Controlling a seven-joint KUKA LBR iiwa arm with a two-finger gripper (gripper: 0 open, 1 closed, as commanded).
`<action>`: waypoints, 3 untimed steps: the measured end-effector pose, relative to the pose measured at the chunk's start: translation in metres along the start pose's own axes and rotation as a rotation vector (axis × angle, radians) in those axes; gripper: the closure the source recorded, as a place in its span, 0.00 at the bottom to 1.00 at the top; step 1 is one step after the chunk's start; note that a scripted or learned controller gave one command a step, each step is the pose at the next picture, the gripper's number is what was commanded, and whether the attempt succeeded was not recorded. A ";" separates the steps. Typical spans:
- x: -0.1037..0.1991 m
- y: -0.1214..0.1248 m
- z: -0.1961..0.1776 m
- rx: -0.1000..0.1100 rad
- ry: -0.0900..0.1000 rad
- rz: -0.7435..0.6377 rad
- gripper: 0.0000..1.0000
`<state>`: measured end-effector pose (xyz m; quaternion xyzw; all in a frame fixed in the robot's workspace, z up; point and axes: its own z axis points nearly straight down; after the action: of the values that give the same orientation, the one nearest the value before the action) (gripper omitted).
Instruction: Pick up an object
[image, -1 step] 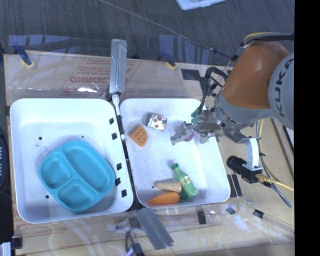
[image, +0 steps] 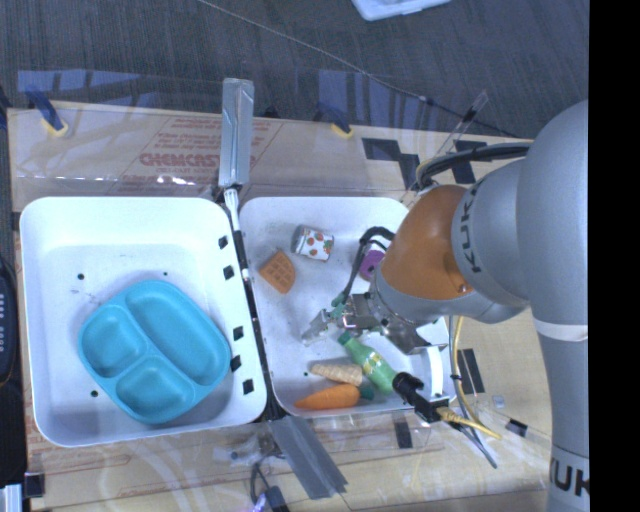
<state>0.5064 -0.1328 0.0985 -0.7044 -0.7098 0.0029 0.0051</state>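
Gripper (image: 335, 322) low in the right bin (image: 300, 212), green bottle (image: 370, 366) just beside it at 5 o'clock.

The glossy plastic bottle lies flat, long axis running from 10 to 4 o'clock, its narrower end toward the gripper; whether the gripper is spread or closed cannot be told, and nothing is seen held. A pale ridged cone (image: 337, 373) and a smooth orange carrot (image: 327, 398) lie at the bottle's 8 o'clock. A waffle-textured orange square (image: 278, 271) and a small printed can (image: 312, 243) sit toward 11 o'clock.

Likely a robotics lab: industrial arm (image: 530, 230) over bench-mounted white bins (image: 60, 250).
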 end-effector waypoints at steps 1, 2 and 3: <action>-0.001 0.002 -0.012 -0.004 -0.001 -0.006 1.00; 0.027 0.027 -0.149 -0.018 -0.004 -0.002 1.00; 0.013 0.010 -0.163 -0.011 -0.004 0.001 1.00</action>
<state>0.5178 -0.1199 0.2611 -0.7047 -0.7095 0.0002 -0.0002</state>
